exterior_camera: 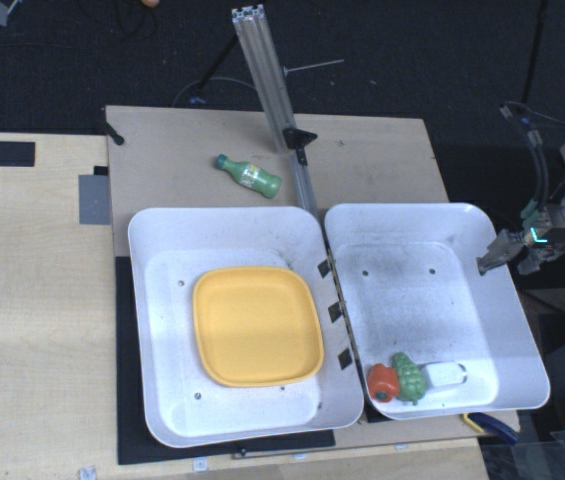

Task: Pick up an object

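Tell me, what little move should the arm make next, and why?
Probably swing in over the right bin toward its near corner. The gripper sits at that bin's far right rim with nothing between its fingers, while the red and green toy and a white piece lie together there.

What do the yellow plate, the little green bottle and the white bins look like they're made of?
The yellow plate looks like matte moulded plastic: even colour, soft rounded corners, no glare. The green bottle, lying on the bench, seems to be plastic too, perhaps a toy, with a pale label. The white bins look like thin formed plastic with a slightly speckled, dull surface, scuffed grey in the right one.
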Controlling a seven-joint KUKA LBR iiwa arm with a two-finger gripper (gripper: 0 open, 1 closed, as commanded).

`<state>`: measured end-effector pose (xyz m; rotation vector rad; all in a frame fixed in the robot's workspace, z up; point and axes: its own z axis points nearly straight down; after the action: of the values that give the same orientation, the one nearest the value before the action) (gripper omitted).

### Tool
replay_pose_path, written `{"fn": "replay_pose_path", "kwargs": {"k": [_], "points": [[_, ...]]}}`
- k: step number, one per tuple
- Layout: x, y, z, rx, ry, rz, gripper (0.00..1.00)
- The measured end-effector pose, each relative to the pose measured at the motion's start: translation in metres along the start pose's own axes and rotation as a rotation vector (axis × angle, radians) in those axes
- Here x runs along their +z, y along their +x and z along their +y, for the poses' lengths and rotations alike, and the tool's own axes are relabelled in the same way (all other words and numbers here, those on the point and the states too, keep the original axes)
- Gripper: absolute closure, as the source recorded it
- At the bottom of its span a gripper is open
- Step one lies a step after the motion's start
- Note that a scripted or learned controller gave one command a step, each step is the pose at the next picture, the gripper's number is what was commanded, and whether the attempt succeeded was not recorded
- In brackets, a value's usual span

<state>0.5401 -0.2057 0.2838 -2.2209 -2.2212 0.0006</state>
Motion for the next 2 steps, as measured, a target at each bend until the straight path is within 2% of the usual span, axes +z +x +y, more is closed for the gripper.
{"fn": "replay_pose_path", "kwargs": {"k": [1,2], "points": [[0.0,0.0,0.0,0.0,0.0,0.0,0.0],[0.045,0.003,-0.007,-0.001,0.004,0.001,0.0]]}}
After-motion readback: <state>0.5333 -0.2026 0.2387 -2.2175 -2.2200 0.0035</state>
